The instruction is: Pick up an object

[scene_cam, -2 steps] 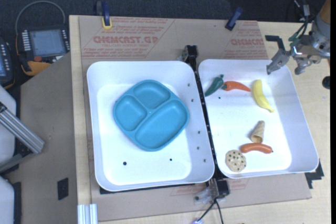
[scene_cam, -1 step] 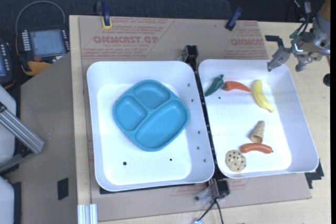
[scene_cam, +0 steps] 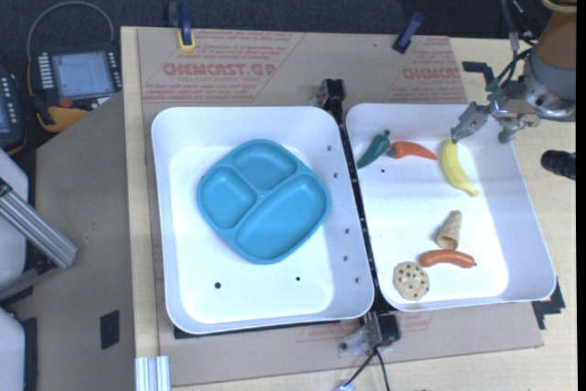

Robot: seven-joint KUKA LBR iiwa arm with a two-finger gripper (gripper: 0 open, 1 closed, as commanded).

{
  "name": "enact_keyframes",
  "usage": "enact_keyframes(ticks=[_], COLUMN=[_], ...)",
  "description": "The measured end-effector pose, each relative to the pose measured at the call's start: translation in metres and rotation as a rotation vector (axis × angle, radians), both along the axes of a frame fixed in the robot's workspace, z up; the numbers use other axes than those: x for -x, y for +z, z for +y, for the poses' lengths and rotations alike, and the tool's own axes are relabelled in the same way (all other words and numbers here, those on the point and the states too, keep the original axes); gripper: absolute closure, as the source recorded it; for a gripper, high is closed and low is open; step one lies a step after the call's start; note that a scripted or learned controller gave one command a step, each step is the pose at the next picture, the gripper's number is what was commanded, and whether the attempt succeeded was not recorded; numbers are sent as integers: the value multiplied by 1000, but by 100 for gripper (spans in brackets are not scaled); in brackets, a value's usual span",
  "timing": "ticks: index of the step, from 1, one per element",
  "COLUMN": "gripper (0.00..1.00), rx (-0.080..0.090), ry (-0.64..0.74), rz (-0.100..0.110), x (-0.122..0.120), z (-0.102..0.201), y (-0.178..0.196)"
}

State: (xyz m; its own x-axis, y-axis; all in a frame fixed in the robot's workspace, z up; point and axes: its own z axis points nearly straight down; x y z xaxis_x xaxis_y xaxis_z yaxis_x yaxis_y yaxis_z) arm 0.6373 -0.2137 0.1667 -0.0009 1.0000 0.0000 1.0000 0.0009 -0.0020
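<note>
The gripper hangs over the top right part of the right bin. Its two fingers are spread apart, with nothing between them. One finger tip sits just above the top end of the banana; I can't tell if it touches. The other finger is near the bin's back wall.

The banana lies in the right bin, pointing down and a bit right. Just to its left is a carrot with its green leaves toward the wall between the bins. Lower down are an ice cream cone, then a sausage, then a cookie near the front edge. They all look like toys, but they are small and hard to make out.

The arm comes in from the right and is cut off by the edge, so I see just the grey wrist and some cables.

The left bin holds a blue plate with three parts. Two small dark dots sit on the bin floor in front of it.

Under the bins is a brown board with red print. Behind the left bin it reads "CHEMCAST" and a few more letters, maybe "GP". Behind the right bin the same word shows, partly hidden. The smaller red lines are too blurry to read.

At far left a small screen sits on the dark floor; what it shows can't be read.
</note>
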Motion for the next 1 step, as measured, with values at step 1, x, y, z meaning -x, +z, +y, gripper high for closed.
enact_keyframes(ticks=[1], gripper=[0], rx=[-2], ry=[-1], rz=[4], x=[11], z=[4], y=[-53])
